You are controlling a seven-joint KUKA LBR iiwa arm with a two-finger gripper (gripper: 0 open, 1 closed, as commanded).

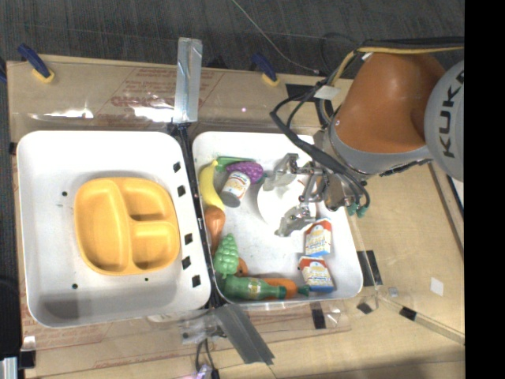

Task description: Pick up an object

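Observation:
My gripper (284, 196) hangs over the right bin (347, 253), fingers spread wide apart with nothing between them. One fingertip (282, 168) sits near the small can (235, 185); the other (290, 221) is just left of a small milk carton (317, 238). A second carton (316, 273) lies below that. Along the bin's left side lie a banana (208, 186), purple grapes (243, 166), an onion (215, 223), a green bumpy piece (226, 254), and a green bottle (251, 288) with a carrot (278, 283) at the front.
The left bin (39, 164) holds a yellow divided tray (126, 223). Cables run from the orange wrist (387, 101) above the right bin. Tape and clamps line the bench's far edge.

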